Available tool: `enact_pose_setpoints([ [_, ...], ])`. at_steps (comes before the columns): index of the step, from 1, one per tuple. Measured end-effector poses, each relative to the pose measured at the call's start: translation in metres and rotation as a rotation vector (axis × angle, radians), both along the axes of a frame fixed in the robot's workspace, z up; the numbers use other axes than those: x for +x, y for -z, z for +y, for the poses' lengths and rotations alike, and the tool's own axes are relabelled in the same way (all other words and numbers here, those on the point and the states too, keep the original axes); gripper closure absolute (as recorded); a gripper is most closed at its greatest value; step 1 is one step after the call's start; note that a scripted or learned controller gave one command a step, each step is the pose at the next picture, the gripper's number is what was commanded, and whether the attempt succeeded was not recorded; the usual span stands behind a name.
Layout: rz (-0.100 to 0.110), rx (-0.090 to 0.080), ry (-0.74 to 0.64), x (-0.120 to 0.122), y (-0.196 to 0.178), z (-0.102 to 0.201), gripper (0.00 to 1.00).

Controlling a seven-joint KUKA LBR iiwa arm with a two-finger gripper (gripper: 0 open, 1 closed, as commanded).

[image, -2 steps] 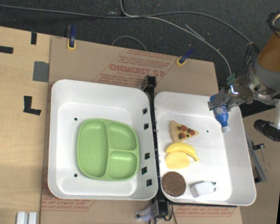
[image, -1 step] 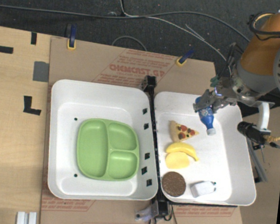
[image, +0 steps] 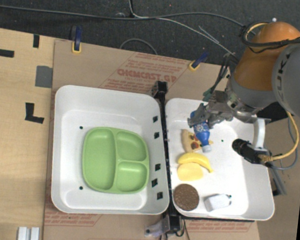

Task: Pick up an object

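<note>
My gripper (image: 203, 119) hangs over the upper left part of the right bin (image: 259, 184), at the end of the grey arm with its orange band. Right under it is a small blue and white bottle-like object (image: 204, 136), touching or very close to the gripper's tip. Just left of the bottle lies a pale brown-spotted piece (image: 190, 141). Below them are a yellow banana (image: 196, 160), a yellow round piece (image: 188, 172), a brown disc (image: 186, 196) and a small white object (image: 217, 201).
The left bin (image: 69, 112) holds a green divided plate (image: 116, 160). A black divider with clips (image: 160, 145) runs between the bins. A black and white fitting (image: 249, 148) on the arm hangs over the right bin's right side. Cables cross the dark floor behind the bench.
</note>
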State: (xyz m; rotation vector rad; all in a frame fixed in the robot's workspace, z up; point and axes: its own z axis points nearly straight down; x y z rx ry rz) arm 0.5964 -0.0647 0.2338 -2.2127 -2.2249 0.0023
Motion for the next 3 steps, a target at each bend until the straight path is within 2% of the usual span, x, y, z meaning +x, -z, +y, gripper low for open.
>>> enact_pose_setpoints([
  [3,0.001,0.0,-0.001,-0.071,0.01,0.15,1.0],
])
